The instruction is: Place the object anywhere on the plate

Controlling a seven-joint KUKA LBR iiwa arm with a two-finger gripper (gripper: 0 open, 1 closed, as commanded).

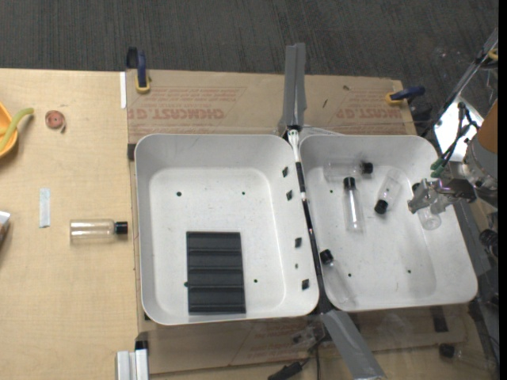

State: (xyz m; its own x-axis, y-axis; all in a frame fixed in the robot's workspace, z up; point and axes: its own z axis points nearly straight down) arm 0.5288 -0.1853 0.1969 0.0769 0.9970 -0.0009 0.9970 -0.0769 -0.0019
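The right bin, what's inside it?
The right bin holds three clear vials with black caps and a loose black cap. The pincer covers its right rim, with something clear there.

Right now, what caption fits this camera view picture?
Gripper at the right bin's edge near clear vials; black ribbed plate lies in the left bin.

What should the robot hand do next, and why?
Probably carry its load left, toward the black plate in the left bin. The hand sits at the right bin's right edge, and something clear seems to be at its tip, though I can't tell whether it is really gripped. Three clear bottles with black caps lie nearby in that bin.
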